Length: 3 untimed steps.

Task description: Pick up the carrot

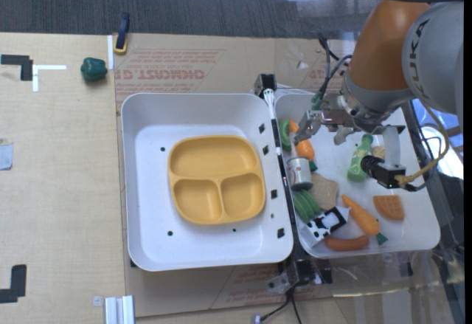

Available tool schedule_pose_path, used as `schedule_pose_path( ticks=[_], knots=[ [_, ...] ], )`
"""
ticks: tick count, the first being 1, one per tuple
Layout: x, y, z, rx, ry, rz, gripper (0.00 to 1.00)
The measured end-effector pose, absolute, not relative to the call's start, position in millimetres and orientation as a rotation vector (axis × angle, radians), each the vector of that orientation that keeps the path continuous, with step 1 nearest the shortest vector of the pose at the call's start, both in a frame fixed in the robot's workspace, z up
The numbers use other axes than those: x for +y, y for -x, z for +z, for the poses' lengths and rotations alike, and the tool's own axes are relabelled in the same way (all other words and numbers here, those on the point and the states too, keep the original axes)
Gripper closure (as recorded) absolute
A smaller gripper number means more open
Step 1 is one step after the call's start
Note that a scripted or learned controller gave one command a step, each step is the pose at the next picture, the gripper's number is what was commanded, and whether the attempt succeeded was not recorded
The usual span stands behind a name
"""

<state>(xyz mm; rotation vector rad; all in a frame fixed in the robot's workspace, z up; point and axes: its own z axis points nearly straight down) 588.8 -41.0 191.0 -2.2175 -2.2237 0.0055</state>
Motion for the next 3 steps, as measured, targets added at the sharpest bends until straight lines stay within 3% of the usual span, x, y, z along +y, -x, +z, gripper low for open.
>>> schedule_pose_path(
  ticks=[1,2,3],
  knots=[
    [-41.2,-588.9,191.1,-2.223,2.218,0.005,0.00],
    [-94.2,-638.5,137.7,-2.086,2.351,0.004,0.00],
    [-100.6,-627.2,104.5,-1.944,2.491,-0.025,0.00]
  ],
)
